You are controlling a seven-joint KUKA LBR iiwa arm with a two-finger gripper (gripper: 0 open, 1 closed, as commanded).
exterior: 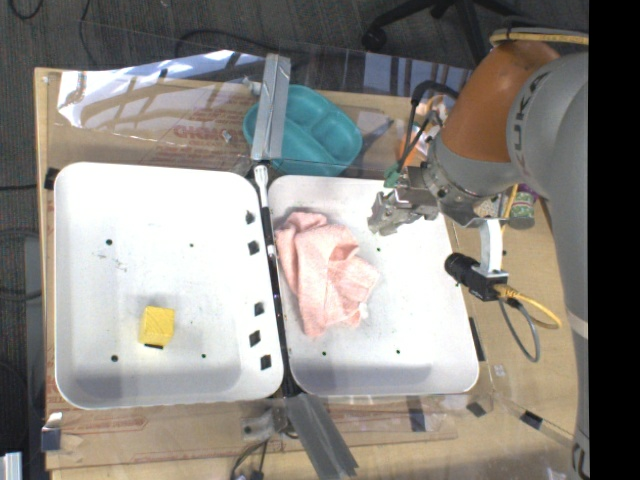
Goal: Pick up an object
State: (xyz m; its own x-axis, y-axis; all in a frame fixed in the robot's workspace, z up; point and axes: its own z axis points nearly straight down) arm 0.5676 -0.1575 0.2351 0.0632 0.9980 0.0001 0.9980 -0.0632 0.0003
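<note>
Gripper hanging over the upper part of the right bin, grey arm with orange band reaching in from the right. Just left of and slightly below it, a crumpled pink cloth lying in the same bin, apart from the fingers. Far to the left and lower, a small yellow block resting in the left bin; above and left of the gripper, beyond the bins, a teal tray.
</note>
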